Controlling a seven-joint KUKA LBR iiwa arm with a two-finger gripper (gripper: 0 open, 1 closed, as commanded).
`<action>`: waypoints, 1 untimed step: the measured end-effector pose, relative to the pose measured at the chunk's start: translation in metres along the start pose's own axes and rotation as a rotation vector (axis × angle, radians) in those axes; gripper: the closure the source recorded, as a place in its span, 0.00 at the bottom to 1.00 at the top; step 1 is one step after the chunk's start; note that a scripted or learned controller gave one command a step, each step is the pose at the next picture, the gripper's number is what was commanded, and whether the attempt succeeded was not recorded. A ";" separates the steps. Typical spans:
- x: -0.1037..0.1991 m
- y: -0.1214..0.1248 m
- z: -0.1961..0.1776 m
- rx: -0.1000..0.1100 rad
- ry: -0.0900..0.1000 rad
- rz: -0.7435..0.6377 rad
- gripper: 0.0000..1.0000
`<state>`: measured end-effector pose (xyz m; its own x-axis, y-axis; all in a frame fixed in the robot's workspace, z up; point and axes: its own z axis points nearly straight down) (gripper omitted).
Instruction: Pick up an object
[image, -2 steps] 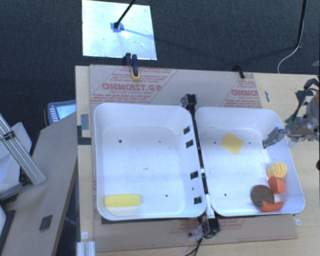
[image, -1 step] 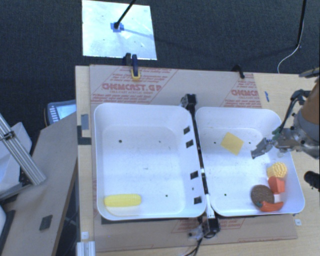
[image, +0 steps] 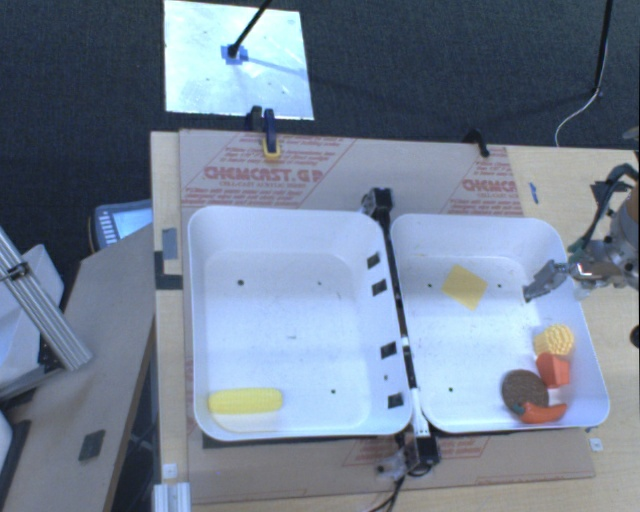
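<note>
While the gripper (image: 545, 280) hangs over the right bin's (image: 480, 232) right rim, its grip can't be made out. Just left sits a yellow square block (image: 464, 286); near that bin's lower right corner cluster corn (image: 555, 340), an orange piece (image: 554, 369) and a brown disc (image: 521, 388).

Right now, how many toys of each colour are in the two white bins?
Yellow: 3, the long yellow piece in the left bin, the flat yellow square and the bumpy yellow piece in the right bin.
Orange-red: 2, the orange block and the orange strip.
Brown: 1, the brown disc.
Total: 6
</note>
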<state>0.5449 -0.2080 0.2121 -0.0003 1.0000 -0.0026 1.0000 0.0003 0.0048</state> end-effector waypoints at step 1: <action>0.000 -0.029 -0.210 -0.015 -0.005 -0.004 0.00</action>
<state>0.5144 -0.2076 0.4224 -0.0042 1.0000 -0.0077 0.9998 0.0044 0.0202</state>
